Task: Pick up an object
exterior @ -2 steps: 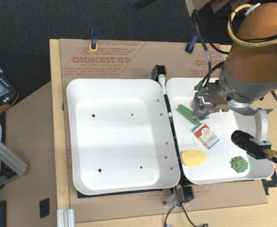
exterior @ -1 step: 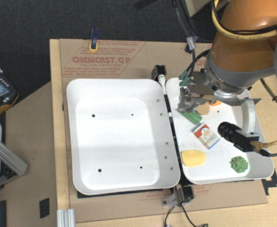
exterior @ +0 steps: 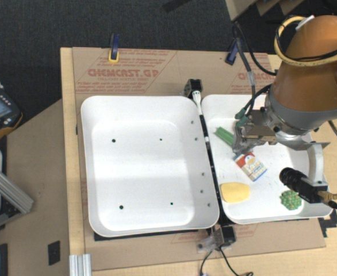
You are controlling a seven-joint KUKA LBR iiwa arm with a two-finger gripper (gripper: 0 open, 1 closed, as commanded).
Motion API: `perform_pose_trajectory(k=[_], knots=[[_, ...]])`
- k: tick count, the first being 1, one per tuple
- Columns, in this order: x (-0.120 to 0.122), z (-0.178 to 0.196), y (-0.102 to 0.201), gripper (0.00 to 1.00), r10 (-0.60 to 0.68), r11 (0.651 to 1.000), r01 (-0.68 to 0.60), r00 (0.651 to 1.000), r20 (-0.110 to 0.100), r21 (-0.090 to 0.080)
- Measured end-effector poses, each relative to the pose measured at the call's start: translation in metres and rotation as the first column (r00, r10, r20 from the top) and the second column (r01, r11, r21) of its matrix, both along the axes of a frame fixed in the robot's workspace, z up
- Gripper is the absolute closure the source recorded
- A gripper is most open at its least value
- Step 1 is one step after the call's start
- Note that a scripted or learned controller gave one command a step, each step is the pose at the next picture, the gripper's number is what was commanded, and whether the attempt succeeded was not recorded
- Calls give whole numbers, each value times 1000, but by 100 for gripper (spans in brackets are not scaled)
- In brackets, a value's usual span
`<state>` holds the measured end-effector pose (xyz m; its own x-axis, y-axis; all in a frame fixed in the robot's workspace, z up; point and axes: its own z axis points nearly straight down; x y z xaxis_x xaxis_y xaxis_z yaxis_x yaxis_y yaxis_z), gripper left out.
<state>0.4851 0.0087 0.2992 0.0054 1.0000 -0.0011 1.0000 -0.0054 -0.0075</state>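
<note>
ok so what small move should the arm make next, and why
Probably a short straight descent: the gripper hangs in the right bin just above the red and white box, beside the green piece, with nothing seen between its fingers.

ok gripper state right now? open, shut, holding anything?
Gripper: cannot be told from this view. It sits low in the right bin, just above the small red and white box, beside the green piece.
</note>
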Motion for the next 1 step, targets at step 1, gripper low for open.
perform_pose_trajectory(k=[1], knots=[[2,13,3,100,5,1000,-5,1000,9,1]])
